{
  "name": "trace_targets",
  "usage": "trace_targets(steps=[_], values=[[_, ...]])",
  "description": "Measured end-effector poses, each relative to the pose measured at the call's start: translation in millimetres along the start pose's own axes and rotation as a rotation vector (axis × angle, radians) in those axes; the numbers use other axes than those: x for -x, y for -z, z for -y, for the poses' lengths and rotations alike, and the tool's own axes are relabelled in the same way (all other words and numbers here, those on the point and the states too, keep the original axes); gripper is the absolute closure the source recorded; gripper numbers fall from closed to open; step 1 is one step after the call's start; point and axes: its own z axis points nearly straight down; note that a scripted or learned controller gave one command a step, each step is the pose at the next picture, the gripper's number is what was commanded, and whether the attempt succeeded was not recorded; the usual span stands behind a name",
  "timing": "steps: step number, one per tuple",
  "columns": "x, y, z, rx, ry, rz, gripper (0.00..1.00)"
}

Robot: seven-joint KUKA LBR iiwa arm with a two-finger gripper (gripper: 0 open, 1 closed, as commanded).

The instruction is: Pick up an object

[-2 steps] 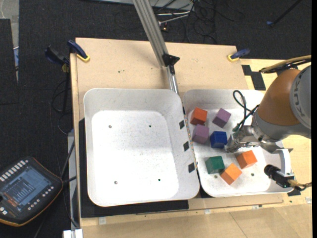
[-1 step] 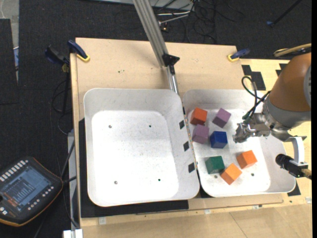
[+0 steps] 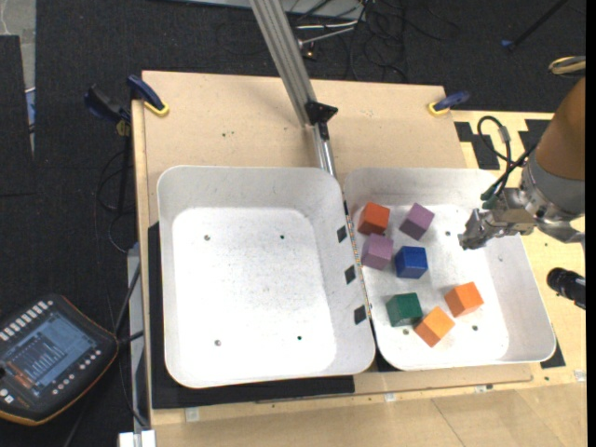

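Note:
Several small cubes lie in the right bin [image 3: 521, 343]. An orange cube [image 3: 374, 218] and a purple cube [image 3: 417, 221] sit at the back. Below them are a second purple cube [image 3: 377, 251] and a blue cube [image 3: 411, 262]. Toward the front lie a green cube [image 3: 404, 308], a light orange cube [image 3: 434, 326] and an orange cube [image 3: 463, 298]. My gripper [image 3: 471, 236] hangs over the right part of this bin, right of the blue cube and above the front orange cube. No cube shows between its fingers.
The left bin [image 3: 186, 203] sits beside the right one, on a wooden board. A slanted metal pole [image 3: 289, 54] runs down to the bins' shared back edge. Blue and yellow clamps [image 3: 147, 96] hold the board's corners. A teach pendant [image 3: 47, 352] lies at lower left.

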Motion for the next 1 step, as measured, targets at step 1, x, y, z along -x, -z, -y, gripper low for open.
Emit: trace_targets(steps=[1], values=[[0.3, 39.7, -1.9, -0.001, 0.001, 0.000, 1.00]])
